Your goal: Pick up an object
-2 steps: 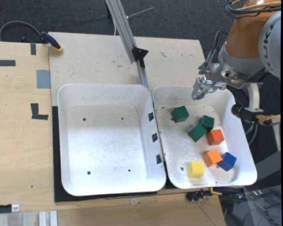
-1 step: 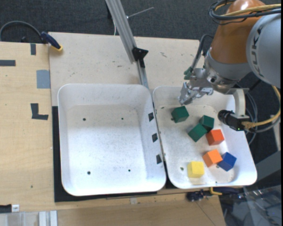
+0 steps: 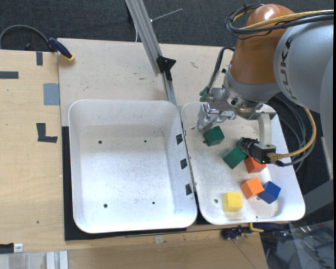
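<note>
The bench [image 3: 112, 74] bears two white bins [image 3: 129, 167] side by side.

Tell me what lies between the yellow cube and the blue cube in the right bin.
In the camera view, an orange cube lies between the yellow cube and the blue cube.

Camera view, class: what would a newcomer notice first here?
The big grey and orange arm reaching in from the right, its gripper just above a green block in the right bin. Then the bright blocks nearby: yellow, orange, blue.
</note>
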`<state>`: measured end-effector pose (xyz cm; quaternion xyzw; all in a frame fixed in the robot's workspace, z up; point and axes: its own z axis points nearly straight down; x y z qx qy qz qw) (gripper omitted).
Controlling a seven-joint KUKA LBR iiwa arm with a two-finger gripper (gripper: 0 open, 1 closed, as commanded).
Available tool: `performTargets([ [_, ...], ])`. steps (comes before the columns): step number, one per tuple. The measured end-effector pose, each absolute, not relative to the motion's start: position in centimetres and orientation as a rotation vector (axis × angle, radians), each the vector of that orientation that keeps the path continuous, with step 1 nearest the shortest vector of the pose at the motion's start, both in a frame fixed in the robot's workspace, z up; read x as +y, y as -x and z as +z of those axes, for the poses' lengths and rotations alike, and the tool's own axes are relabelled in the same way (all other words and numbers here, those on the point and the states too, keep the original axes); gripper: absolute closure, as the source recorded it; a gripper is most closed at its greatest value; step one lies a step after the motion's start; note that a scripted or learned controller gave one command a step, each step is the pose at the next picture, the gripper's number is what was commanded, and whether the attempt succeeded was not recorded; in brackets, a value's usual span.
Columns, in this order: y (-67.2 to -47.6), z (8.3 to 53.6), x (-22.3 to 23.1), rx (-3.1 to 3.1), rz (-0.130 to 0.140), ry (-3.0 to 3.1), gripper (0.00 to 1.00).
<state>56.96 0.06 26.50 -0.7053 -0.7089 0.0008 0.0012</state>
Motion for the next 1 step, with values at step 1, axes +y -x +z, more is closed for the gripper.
performTargets([
  [1, -54.73, 26.26, 4.59, -2.226, 0.003, 2.213, 1.00],
])
